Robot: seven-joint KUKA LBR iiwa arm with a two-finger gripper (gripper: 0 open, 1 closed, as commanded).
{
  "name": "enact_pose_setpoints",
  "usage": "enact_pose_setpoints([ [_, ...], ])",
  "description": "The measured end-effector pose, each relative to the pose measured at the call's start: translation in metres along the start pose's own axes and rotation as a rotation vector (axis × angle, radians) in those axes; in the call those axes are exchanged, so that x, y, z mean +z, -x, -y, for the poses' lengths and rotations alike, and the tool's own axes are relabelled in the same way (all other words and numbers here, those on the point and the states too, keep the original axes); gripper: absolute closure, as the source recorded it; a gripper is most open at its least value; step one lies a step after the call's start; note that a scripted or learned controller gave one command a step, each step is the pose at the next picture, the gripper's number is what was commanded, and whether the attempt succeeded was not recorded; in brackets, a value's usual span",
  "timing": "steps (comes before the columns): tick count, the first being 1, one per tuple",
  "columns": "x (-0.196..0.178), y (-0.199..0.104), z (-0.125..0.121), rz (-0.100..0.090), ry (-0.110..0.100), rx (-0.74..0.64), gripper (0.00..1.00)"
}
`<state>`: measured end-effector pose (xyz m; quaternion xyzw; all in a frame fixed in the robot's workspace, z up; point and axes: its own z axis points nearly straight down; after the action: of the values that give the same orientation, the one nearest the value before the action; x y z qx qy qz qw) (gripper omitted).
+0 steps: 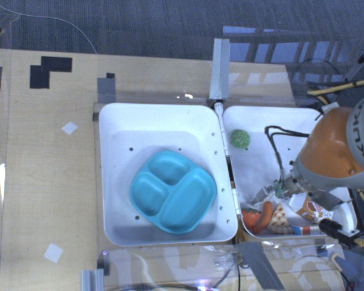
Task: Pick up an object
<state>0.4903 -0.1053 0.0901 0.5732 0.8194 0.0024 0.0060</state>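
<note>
The right bin (255, 162) holds a small green ball (240, 139) near its far left corner. At its near side lies a heap of toy food: an orange-red carrot-like piece (252, 219), a red sausage (266, 213) and a printed packet (311, 211). My gripper (275, 191) reaches down into this bin just above the heap, under the orange wrist band (330, 150). The arm covers most of the gripper, and nothing shows between its fingers.
The left bin (118, 162) holds a blue divided plate (173, 191). A black cable (279, 139) loops over the right bin near the arm. A metal divider (219, 77) stands behind the bins. Bare wooden bench (42, 180) lies to the left.
</note>
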Motion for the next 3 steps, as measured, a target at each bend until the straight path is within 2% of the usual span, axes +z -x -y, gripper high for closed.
enact_pose_setpoints([
  [1,-0.012,0.001,-0.004,0.006,0.010,-0.002,1.00],
  [2,-0.012,0.001,-0.004,0.006,0.009,-0.001,0.00],
  [3,0.000,-0.006,-0.003,0.001,0.002,-0.068,0.00],
])
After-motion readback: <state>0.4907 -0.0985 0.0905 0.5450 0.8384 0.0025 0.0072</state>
